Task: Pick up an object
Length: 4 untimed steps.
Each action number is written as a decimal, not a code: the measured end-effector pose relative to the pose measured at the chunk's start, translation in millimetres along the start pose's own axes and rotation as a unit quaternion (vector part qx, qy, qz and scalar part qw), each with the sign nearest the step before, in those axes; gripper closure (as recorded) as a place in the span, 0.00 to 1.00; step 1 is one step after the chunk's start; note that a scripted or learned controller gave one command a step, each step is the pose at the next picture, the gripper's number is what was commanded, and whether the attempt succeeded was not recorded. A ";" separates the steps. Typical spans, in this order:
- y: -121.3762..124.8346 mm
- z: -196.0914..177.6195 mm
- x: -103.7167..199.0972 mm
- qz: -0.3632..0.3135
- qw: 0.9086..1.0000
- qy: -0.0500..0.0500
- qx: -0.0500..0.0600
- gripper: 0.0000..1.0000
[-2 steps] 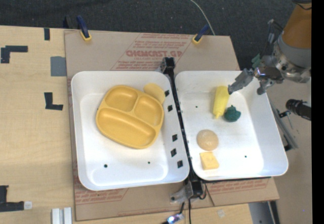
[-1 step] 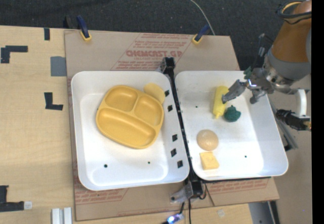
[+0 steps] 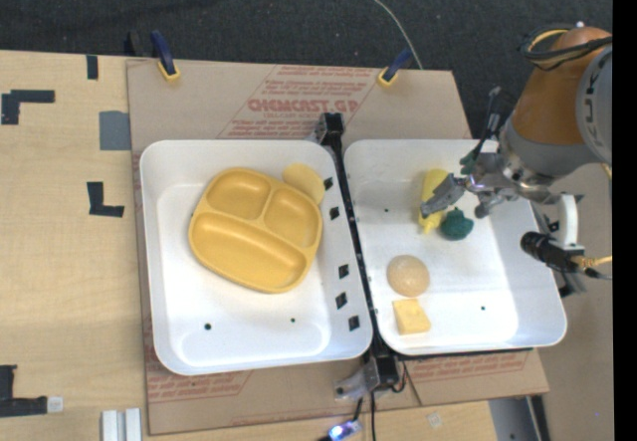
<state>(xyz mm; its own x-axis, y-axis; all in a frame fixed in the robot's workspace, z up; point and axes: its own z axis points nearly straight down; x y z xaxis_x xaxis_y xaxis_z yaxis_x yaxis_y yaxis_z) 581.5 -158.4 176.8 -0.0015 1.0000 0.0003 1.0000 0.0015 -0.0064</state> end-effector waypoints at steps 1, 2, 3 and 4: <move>-3.8 46.4 -7.4 0.001 1.000 -0.001 -0.001 0.00; -2.4 33.9 -6.4 0.000 1.000 -0.001 -0.003 1.00; -1.2 -10.9 -13.0 0.001 1.000 -0.001 -0.005 1.00; -0.4 -44.3 -12.6 0.000 1.000 0.000 -0.005 1.00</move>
<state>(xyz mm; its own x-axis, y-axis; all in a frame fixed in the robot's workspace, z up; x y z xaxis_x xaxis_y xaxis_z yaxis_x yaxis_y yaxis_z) 581.4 -171.0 221.1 -0.0017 1.0000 -0.0007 1.0000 0.0017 0.0029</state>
